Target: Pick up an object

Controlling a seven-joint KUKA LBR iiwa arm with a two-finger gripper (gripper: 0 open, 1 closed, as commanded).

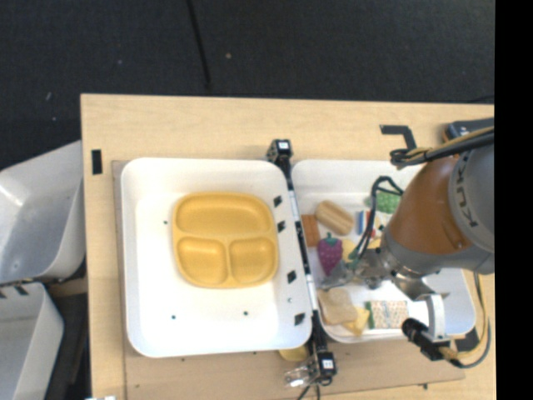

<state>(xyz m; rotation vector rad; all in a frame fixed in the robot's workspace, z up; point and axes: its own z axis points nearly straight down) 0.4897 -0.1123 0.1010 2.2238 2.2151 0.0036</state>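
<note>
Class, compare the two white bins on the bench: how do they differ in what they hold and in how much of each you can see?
The left bin holds a single yellow divided tray; the right bin holds a jumble of small items, among them a purple toy. The left bin lies open to view; the right bin is partly covered by the arm. Both are shallow, white, and sit side by side.

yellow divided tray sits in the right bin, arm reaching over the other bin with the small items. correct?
Wrong bin. The camera view shows the yellow divided tray in the left bin; the arm reaches over the right bin with the small items.
</note>
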